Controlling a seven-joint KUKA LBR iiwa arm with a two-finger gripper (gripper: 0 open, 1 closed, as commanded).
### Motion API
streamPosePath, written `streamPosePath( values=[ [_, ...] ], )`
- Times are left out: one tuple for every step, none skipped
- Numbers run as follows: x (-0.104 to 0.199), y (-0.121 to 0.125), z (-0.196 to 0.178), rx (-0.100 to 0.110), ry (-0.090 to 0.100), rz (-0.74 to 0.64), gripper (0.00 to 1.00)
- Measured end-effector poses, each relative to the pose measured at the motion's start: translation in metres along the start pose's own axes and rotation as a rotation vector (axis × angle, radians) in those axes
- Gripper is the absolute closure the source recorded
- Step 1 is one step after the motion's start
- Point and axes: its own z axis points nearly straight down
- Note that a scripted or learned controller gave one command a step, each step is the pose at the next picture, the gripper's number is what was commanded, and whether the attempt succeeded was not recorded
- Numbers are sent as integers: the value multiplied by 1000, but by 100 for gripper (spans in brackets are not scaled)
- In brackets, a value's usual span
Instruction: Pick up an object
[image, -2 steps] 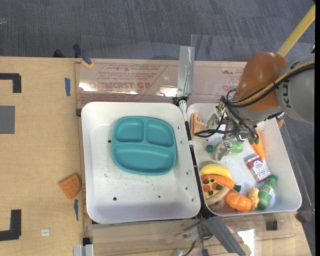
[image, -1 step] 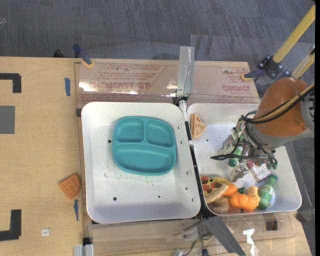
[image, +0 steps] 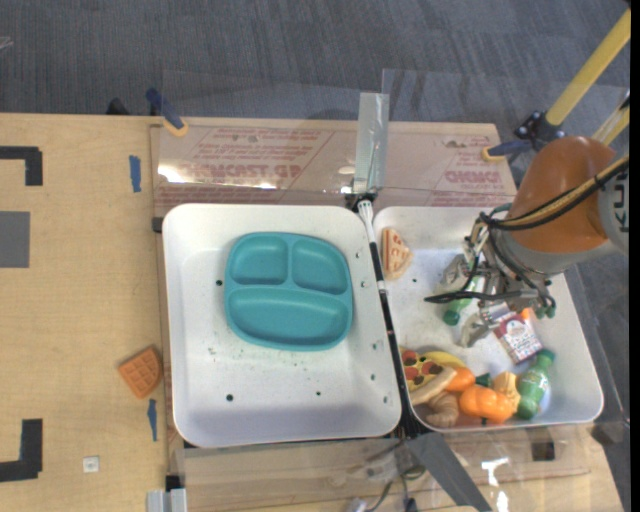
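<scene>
Camera view from above gives me two white bins side by side on the table (image: 80, 300). I count one teal divided plate (image: 289, 290) with three compartments, lying flat in the middle of the left bin (image: 190, 400). On the bare table at the lower left of the frame, just outside that bin, I see one small orange waffle-like toy (image: 140, 371).

My arm (image: 560, 195) comes in from the right of the frame, its orange band at the upper right, and the gripper (image: 478, 292) sits low over the middle of the right bin (image: 585, 385). From here I cannot tell how the gripper is set; the dark metal parts blur together.

In the right bin I count one pizza slice toy (image: 396, 251) near the upper left corner, against the wall shared with the left bin. One small red-and-white packet (image: 520, 338) lies just right of and below the gripper. Along the lower edge a cluster of toy food is packed together: one second pizza slice with a yellow rim (image: 428, 369), one orange pepper-like piece (image: 486, 402), and one green piece (image: 534, 388) at the right end. Other pieces in that pile are too jumbled for me to count. A small green bit (image: 451, 316) lies just left of the gripper.
</scene>
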Motion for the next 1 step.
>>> streamPosePath(
  values=[
    [-37,35,1,-2,0,29,0]
  ],
)
